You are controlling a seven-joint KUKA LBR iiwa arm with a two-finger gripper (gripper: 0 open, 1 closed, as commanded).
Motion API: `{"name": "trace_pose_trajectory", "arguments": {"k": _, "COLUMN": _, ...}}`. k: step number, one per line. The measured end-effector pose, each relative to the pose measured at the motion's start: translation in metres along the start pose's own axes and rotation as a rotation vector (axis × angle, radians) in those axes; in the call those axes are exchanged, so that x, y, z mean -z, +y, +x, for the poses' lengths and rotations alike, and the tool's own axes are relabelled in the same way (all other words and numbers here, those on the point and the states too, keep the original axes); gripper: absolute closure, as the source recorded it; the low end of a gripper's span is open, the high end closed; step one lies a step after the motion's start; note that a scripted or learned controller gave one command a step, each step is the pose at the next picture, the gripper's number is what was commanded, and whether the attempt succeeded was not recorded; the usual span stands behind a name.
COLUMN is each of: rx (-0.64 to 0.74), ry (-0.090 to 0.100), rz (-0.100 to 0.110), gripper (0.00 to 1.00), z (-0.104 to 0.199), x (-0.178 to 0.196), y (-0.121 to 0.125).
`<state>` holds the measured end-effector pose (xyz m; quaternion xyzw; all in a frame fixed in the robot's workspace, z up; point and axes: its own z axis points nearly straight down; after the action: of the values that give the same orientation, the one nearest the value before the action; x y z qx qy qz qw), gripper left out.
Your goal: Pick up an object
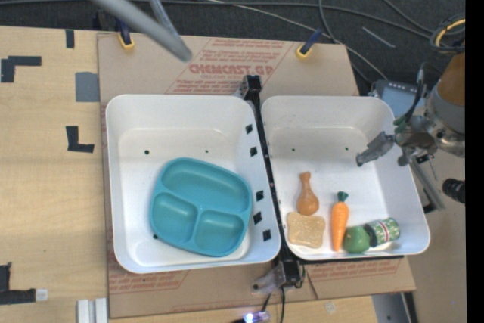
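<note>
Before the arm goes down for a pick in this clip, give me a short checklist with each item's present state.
1. Gripper free of any load: ok, nothing shows between its fingers.
2. Gripper over the right bin: ok, it sits at the bin's right side, above bare floor.
3. Gripper lined up over a target: not ok, the items lie nearer the front edge.
4. Targets present: ok, a chicken drumstick, bread slice, carrot, green ball and small can.
5. Room around a target: not ok for the carrot, ball and can, which crowd together; the drumstick stands freer.
6. Finger opening: cannot tell.
</note>
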<state>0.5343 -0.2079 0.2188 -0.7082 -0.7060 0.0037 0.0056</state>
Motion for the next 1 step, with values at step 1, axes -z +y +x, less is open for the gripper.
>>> {"name": "trace_pose_trajectory", "arguments": {"k": 1, "rx": 0.004, "ry": -0.003, "rz": -0.012, "gripper": 0.00, "z": 0.0004, "x": 0.0064, "y": 0.0028}}
